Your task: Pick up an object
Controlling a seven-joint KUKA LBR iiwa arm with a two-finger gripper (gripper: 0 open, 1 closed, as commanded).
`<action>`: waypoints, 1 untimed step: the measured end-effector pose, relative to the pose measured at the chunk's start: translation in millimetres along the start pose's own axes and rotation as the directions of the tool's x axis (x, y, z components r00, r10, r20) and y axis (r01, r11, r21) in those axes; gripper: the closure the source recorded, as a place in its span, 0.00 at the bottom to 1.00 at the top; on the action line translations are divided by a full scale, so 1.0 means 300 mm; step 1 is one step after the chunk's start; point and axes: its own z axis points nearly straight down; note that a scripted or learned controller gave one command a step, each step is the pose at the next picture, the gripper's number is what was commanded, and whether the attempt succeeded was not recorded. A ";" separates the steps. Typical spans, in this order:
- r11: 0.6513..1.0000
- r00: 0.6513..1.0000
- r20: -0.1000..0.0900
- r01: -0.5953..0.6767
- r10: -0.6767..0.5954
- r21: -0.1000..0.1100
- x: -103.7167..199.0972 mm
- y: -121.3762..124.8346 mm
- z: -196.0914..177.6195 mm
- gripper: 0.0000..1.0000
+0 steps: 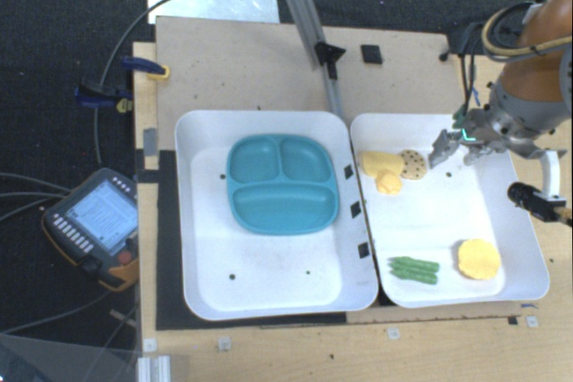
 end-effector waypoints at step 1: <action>1.000 1.000 0.000 0.000 0.000 -0.003 0.000 0.002 -0.004 0.00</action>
